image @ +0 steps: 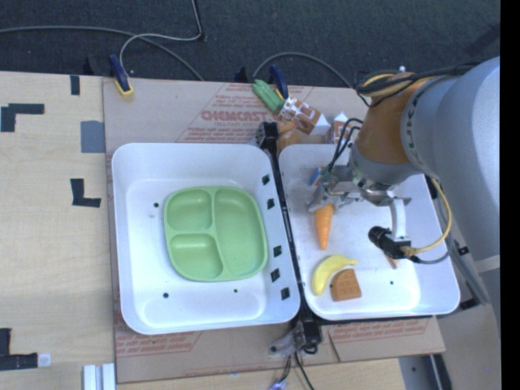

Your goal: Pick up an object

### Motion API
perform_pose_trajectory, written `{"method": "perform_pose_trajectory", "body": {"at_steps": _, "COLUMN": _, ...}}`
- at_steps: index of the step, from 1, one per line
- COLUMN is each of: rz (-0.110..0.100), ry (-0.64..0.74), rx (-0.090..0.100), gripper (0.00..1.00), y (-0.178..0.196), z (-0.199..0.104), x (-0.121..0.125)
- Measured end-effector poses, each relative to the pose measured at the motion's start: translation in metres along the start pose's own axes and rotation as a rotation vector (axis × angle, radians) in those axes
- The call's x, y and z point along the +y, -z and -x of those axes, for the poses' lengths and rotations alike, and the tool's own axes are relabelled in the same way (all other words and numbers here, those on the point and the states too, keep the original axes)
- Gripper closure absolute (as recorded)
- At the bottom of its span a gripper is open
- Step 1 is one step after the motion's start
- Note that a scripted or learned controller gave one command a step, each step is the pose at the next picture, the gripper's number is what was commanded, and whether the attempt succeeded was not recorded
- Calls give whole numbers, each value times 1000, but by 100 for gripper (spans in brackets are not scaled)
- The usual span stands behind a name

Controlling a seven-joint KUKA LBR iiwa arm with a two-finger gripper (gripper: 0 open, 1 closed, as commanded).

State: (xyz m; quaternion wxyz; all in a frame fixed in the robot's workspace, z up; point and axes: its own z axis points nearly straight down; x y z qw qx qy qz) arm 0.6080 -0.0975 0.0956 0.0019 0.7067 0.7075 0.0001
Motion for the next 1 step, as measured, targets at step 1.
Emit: {"method": "perform_pose_trajectory", "body": {"at_steps": 1, "rz": -3, "ry": 2, "rx": 3, "gripper": 100, "y": 89, "z": -66, "x": -13}}
